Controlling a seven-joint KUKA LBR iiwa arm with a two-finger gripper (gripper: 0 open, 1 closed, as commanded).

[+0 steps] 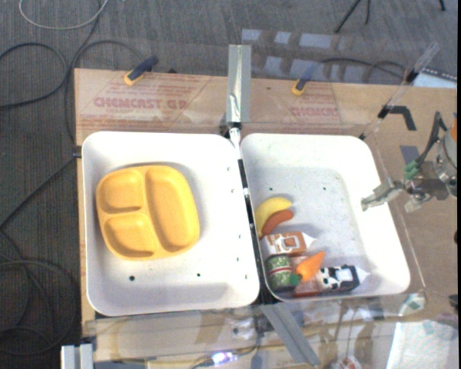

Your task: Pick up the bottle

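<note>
Two white bins side by side on the desk (100, 98). In the left bin (215, 283), a yellow divided tray (147, 210). In the right bin (346, 167), a cluster at the near left corner: yellow banana (270, 208), reddish sausage (278, 221), small carton (286, 244), green can (278, 269), orange carrot (311, 264), and a black-and-white bottle (340, 277) lying on its side near the near wall, just right of the carrot. Claw (376, 199) at the right bin's right rim, well apart from the bottle, nothing between it; released or clenched, cannot tell.
</note>
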